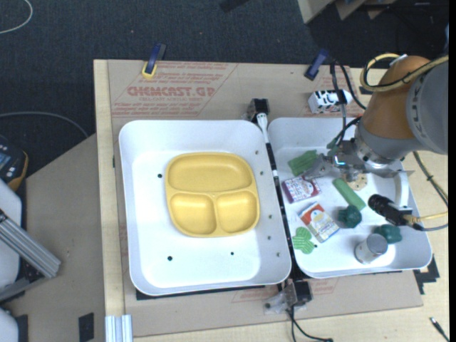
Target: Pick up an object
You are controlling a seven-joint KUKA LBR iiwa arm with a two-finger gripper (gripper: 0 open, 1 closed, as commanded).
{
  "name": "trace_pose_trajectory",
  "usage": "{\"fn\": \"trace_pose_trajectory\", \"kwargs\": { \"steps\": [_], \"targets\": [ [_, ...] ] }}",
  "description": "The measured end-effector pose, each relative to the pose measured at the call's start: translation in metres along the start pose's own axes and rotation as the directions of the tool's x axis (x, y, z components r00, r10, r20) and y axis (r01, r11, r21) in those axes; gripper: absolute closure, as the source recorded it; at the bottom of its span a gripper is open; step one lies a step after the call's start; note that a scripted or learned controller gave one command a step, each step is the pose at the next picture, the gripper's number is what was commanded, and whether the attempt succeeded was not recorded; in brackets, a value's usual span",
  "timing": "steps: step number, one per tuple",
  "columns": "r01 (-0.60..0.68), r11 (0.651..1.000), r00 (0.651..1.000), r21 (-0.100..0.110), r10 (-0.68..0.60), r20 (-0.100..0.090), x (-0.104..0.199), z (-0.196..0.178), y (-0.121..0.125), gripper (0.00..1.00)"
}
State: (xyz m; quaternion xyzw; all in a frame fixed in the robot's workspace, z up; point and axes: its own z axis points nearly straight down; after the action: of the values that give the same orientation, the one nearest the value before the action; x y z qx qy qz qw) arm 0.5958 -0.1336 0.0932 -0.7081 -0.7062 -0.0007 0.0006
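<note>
i see the arm [402,112] reaching in over the right bin [420,251], its gripper [340,159] low near the bin's upper part, just beside a green block [305,162]. i cannot tell how the pincer stands. below lie a small printed packet [299,188], a red and white carton [318,221] and a grey cylinder [370,248]. the left bin [142,248] holds a yellow divided plate [211,193].

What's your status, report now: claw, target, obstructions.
Claw low over right bin, far side, grip state unreadable. Nothing seen held. Green block beside claw; small packets, grey cylinder crowd the bin. Yellow divided tray sits in left bin.
</note>
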Motion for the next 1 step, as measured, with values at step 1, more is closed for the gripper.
{"fn": "trace_pose_trajectory", "kwargs": {
  "steps": [1],
  "targets": [
    [0.003,1.0,1.0,-0.005,-0.003,0.0,0.0003,0.0031,0.0032,0.0]
  ]
}}
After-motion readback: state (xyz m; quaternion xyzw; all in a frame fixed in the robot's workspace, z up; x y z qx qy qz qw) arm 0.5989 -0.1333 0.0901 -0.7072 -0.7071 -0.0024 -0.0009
